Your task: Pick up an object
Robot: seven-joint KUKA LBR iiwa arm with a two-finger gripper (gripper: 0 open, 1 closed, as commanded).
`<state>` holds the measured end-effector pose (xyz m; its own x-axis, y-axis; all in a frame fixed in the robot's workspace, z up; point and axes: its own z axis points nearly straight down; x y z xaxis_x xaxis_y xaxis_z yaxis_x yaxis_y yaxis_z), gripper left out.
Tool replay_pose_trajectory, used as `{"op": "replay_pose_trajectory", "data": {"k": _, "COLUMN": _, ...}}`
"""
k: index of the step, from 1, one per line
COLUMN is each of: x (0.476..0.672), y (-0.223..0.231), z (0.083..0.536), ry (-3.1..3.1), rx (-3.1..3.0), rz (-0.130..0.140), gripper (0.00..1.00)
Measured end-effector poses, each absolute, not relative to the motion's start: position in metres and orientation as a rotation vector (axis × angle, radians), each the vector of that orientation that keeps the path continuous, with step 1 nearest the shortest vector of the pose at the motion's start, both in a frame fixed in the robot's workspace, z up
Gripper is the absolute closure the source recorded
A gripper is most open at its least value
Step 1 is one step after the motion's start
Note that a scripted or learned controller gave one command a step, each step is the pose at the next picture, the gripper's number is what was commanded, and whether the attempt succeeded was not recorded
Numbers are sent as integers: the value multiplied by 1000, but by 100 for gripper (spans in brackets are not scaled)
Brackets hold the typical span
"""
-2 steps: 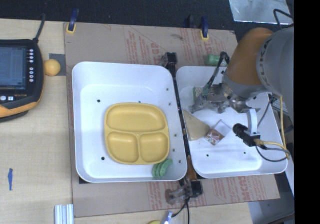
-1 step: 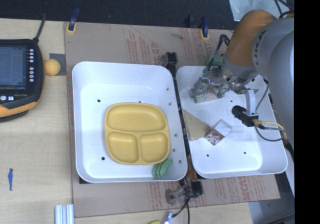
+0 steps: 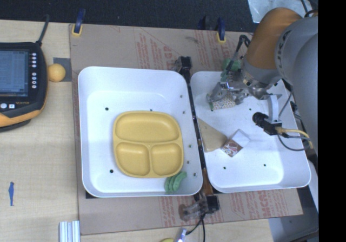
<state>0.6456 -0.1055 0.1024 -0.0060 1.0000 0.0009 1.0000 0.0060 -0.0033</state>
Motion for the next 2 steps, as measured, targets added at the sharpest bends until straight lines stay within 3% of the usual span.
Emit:
{"op": "replay_pose_trajectory", "data": {"k": 1, "x": 612, "y": -48, "z": 193, "ry": -2226, "rx": -2216, "rz": -1, "gripper": 100}}
{"op": "replay_pose_trajectory", "data": {"k": 2, "x": 611, "y": -48, "z": 192, "ry": -2224, "rx": -2215, "rz": 3, "gripper": 0}}
